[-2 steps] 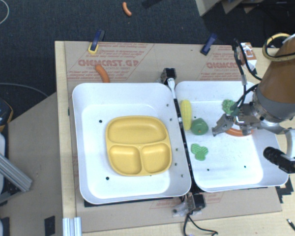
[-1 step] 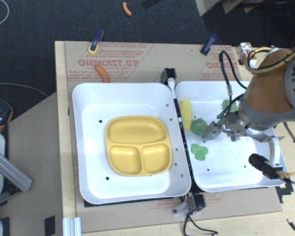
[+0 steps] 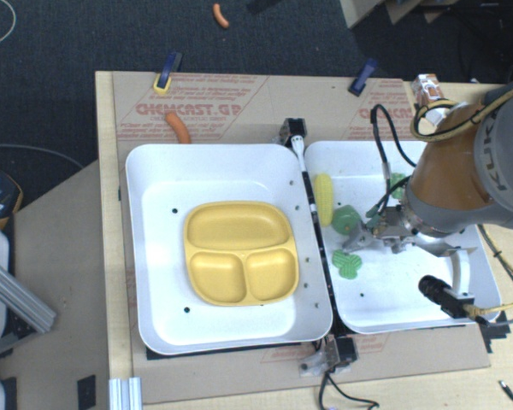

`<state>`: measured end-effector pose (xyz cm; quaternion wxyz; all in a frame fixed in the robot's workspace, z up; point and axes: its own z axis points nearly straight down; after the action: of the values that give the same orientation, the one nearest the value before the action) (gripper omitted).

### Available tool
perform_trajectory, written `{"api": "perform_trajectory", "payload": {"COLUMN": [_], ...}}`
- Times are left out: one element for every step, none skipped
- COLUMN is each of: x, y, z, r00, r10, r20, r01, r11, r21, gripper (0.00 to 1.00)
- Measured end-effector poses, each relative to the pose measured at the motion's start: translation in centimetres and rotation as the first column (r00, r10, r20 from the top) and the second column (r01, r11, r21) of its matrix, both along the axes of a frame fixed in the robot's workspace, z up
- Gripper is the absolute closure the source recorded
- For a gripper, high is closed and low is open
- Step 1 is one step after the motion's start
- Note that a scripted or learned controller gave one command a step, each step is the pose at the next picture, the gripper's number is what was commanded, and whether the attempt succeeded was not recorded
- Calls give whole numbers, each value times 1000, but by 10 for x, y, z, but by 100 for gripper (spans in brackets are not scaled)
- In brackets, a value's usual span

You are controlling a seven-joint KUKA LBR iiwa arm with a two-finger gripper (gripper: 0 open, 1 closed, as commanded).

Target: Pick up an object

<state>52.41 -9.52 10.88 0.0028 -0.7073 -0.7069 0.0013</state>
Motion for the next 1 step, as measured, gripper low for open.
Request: {"api": "perform_trajectory", "payload": {"x": [1], "y": [0], "z": [-23], "r00": [1000], "r10": [0], "r20": [4], "r01": [0], "r11": [1000], "r21": [1], "gripper": [0]}}
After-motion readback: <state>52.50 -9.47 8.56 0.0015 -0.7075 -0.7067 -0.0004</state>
